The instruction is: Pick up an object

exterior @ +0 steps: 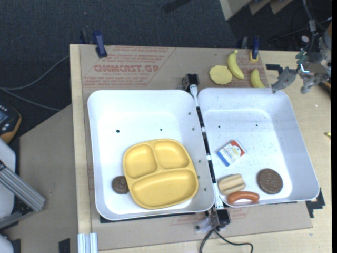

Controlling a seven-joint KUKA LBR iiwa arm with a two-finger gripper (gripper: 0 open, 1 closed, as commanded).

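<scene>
- The brown table (131, 67) stands on dark carpet (105, 9).
- Gripper (287, 80) above the right bin (295, 120), fingers spread, holding nothing.
- A small card (231, 152) lies inside the right bin.

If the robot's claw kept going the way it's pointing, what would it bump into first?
The gripper points left and down from the right bin's far corner. Likely the small banana beside it, or that bin's rim; depth is hard to judge.

The yellow divided tray (159, 173) lies in the left bin (105, 141). The right bin (284, 125) holds a small carton (231, 152), a bun (231, 183), a sausage (243, 197) and a brown patty (269, 181).
</scene>
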